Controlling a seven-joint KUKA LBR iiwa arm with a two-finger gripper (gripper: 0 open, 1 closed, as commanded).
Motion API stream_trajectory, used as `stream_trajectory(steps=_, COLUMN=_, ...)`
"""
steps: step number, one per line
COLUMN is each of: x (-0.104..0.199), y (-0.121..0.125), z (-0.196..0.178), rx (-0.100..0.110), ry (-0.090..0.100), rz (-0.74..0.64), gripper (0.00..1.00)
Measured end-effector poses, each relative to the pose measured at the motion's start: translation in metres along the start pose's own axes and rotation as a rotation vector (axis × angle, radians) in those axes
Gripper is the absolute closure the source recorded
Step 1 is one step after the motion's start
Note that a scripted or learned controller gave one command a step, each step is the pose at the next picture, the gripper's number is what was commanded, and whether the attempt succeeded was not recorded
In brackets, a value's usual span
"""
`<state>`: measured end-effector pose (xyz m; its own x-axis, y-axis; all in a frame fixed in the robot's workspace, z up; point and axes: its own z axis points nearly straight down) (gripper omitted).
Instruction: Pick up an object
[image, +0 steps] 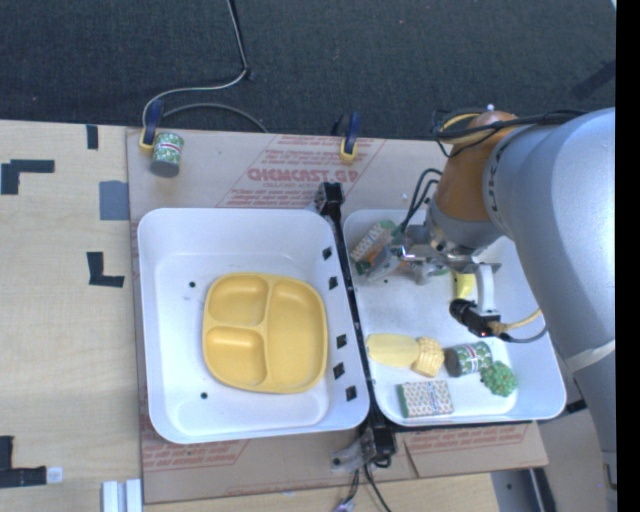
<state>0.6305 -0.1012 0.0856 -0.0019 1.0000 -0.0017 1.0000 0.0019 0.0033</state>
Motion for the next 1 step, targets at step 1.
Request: stream_trajectory(steps=1, x=-0.0029, y=0.0346, z=0.0020, rx=0.022, ry=0.003, rz=-0.002, gripper=0.00)
